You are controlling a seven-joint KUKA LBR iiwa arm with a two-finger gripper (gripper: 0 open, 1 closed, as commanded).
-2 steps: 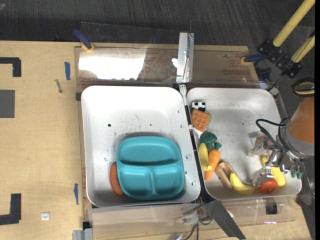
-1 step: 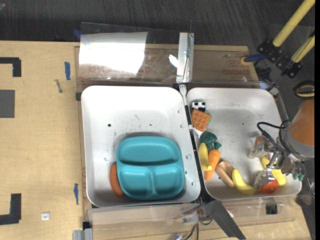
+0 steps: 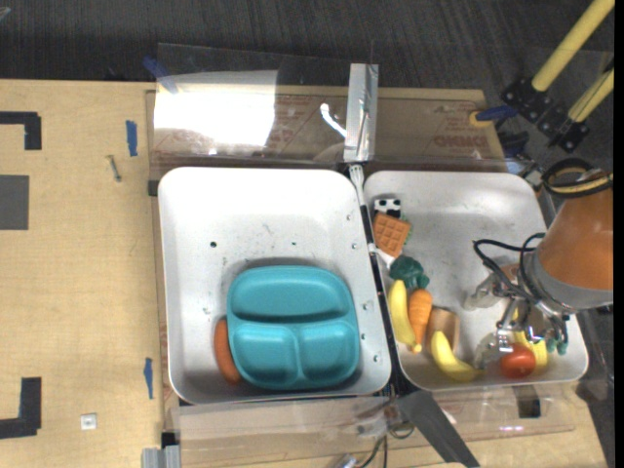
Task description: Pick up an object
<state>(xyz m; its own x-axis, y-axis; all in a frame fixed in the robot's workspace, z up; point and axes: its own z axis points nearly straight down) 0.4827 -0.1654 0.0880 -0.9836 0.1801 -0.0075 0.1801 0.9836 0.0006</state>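
arm's jaws (image 3: 522,344) are over the tomato (image 3: 518,362) in the right bin's (image 3: 458,198) near right corner, can't tell if they're clenched or released, so I'd drop straight down and squeeze gently

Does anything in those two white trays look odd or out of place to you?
One thing: in the left bin, the teal divided tray sits on top of an orange item, which pokes out from under its lower-left edge. The toy foods in the right bin lie jumbled along its left and bottom sides, but nothing looks spilled or broken.

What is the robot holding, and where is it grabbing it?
Cannot be told. The gripper sits low over a red tomato in the right bin, but any hold is unclear.
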